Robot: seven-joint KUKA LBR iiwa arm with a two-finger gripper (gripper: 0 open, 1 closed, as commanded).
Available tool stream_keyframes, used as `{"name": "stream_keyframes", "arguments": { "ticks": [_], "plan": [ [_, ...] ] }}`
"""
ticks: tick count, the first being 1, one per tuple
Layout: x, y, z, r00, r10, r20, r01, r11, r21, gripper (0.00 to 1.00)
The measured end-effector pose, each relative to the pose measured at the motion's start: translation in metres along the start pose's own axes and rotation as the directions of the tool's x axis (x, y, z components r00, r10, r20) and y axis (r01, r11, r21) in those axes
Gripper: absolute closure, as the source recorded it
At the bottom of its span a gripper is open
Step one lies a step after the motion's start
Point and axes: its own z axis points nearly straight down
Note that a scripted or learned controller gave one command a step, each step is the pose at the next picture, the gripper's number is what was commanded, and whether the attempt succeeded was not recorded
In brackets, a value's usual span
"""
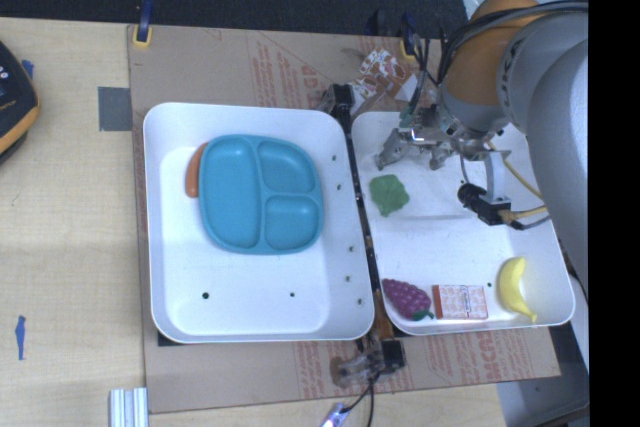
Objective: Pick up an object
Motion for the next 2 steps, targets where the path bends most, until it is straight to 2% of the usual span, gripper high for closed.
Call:
{"name": "stream_keyframes", "arguments": {
  "ticks": [1, 2],
  "plan": [
    [-0.018, -0.030, 0.000, 1.000, 0.000, 0.001, 0.000, 1.000, 0.001, 0.00],
    [-0.027, 0.000, -0.001, 1.000, 0.000, -0.001, 0.000, 1.000, -0.001, 0.00]
  ]
}}
